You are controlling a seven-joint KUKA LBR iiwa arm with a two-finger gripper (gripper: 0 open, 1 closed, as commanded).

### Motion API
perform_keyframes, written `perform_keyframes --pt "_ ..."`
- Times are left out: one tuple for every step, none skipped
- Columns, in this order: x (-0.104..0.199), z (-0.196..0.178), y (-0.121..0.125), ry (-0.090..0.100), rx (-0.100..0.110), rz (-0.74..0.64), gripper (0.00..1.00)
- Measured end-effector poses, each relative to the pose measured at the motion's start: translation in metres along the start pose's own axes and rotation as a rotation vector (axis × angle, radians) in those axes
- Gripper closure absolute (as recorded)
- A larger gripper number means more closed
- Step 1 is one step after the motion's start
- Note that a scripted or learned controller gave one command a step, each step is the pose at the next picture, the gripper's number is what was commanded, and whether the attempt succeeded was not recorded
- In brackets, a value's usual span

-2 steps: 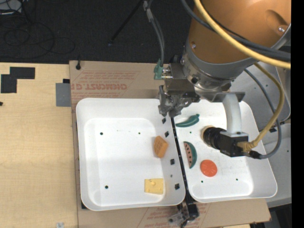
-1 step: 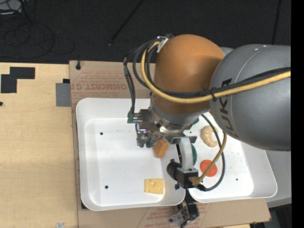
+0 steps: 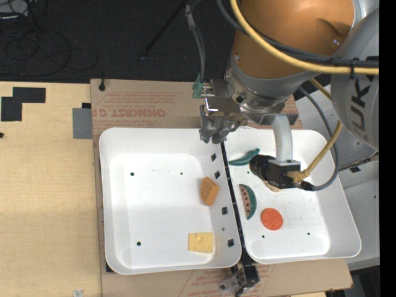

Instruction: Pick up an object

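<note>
Cheese, or a pale yellow block that looks like it, lies nearest, flat on the floor of the left bin close to that bin's near right corner. Across in the right bin a red-orange disc rests a little farther back. Just beyond it is a watermelon slice, set on its side near the inner wall. Level with the slice, back in the left bin, sits an orange-brown chunk, close to the wall it shares with its neighbour. Farther still, a teal curved piece lies in the right bin's far left part.

All five pieces lie loose and apart from one another, which probably suits a pick: each has bare white floor around it, so a descent on one need not disturb the rest.

At the far end, the gripper hangs over the spot where the two bins meet, near their far rims, with none of the pieces under it. Whether it is spread or pressed together cannot be told from this angle, and nothing is seen held in it. The task's object is therefore in a bin, not yet lifted; the teal piece and the chunk are the closest candidates.
</note>
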State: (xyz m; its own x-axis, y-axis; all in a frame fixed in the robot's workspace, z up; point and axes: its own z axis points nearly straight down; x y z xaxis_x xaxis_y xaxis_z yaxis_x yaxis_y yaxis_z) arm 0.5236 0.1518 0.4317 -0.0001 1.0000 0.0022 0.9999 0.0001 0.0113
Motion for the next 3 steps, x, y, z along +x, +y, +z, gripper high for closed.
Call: perform_keyframes --pt "0.0032 -0.113 -0.012 0.001 0.002 -0.002 1.0" --pt "0.0042 -0.1056 -0.0123 -0.004 0.016 -0.004 0.0" --pt "0.0049 -0.1153 -0.0119 -0.005 0.018 -0.009 1.0"
